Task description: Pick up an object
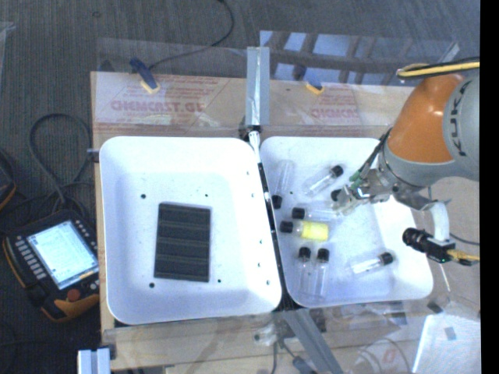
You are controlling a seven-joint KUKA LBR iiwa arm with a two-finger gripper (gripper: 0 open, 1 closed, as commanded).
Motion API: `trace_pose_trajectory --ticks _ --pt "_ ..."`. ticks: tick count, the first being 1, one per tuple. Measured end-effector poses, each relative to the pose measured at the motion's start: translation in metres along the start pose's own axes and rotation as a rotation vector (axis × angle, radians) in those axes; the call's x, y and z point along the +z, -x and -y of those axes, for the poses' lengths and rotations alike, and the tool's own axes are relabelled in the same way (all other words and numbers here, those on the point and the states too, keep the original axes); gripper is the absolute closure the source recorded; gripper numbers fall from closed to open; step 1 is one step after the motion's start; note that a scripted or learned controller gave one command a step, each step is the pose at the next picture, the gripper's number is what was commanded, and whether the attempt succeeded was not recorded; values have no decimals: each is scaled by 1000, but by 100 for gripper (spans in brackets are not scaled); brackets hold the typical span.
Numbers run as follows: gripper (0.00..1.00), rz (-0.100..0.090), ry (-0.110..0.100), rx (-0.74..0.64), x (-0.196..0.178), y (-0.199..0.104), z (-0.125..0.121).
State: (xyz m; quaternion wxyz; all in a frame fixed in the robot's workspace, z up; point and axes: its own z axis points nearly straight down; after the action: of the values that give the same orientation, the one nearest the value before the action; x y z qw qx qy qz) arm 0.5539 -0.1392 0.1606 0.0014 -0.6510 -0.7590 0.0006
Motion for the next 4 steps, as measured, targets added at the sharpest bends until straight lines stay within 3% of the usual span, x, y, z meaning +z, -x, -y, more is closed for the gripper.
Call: trace_pose_trajectory --ticks 1,2,3,4 --pt "0 8 15 -50 68 90 -23" --pt "0 7 20 -40 68 -6 -46" --pt "0 0 -1 -218 46 -10 40" --pt "0 1 1 -321 35 85 2"
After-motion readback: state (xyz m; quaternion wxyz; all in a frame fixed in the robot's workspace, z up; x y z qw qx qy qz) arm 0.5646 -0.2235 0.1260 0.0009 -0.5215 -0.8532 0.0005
